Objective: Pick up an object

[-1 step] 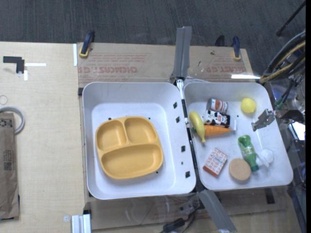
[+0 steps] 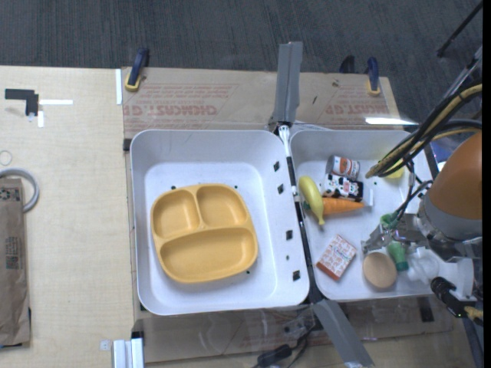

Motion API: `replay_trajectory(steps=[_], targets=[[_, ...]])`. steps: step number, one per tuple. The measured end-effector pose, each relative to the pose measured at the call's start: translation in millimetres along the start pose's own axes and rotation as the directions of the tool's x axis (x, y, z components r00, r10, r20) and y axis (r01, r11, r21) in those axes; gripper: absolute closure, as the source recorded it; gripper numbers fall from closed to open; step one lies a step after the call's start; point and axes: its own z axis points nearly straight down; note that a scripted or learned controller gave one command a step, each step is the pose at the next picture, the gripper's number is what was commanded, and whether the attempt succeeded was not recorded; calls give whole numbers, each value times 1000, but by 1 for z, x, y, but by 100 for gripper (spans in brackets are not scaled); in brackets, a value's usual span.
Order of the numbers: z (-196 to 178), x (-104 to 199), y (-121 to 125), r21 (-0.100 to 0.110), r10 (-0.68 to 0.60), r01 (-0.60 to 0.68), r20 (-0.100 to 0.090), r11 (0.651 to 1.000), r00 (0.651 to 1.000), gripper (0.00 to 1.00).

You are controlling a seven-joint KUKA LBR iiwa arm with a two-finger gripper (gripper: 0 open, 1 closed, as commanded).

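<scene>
Clutter fills the right bin (image 2: 307,148), where the pickable objects lie: a banana (image 2: 311,198) near the bin's left wall, a carrot (image 2: 342,205) just beside it and pointing right, a small black-and-white carton (image 2: 343,185) touching the carrot's upper side, and a little can (image 2: 344,165) above that. Lower down sit a red-and-white packet (image 2: 336,256), tilted, and a round tan wooden piece (image 2: 379,271) near the bin's front edge, with a green object (image 2: 398,254) just beside it. The gripper (image 2: 381,238) hangs over this lower right part of the bin, close above the wooden piece and the green object; I cannot tell how its claw stands. The arm's orange band (image 2: 460,182) shows at the right. The left bin (image 2: 142,228) holds a yellow divided plate (image 2: 204,232), lying flat with three compartments.
</scene>
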Motion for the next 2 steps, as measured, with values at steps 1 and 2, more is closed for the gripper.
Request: replay_trajectory(steps=[1,2], targets=[[-8,-1,0,2,3,-3,0,1000,1000,100],[-101,56,23,0,-4,4,1,1000,1000,100]])
